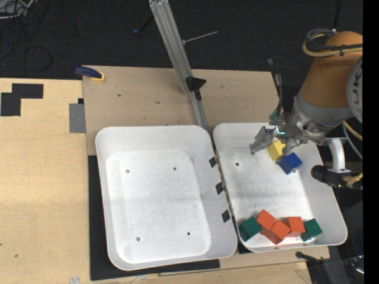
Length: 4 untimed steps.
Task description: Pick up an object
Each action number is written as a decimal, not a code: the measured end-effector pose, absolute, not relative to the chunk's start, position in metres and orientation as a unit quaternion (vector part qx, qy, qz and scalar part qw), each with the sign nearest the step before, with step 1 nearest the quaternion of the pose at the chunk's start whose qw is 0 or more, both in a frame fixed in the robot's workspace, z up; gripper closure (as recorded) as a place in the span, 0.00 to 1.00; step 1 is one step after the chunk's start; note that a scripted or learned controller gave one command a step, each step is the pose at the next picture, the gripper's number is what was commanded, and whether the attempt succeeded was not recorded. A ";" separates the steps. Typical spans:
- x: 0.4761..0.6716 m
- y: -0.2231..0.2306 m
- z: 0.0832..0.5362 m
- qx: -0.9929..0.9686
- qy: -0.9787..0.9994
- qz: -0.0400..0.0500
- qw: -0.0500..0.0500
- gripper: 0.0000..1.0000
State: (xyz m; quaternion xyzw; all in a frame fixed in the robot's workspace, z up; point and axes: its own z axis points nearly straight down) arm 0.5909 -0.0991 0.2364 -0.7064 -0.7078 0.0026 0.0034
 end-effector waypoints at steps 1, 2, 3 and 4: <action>0.592 -0.100 0.239 -0.707 -0.707 0.001 0.001 0.00; 0.583 -0.099 0.177 -0.707 -0.707 0.003 0.004 0.00; 0.577 -0.107 0.127 -0.707 -0.707 0.003 0.004 0.00; 0.578 -0.106 0.092 -0.708 -0.707 0.000 0.001 0.00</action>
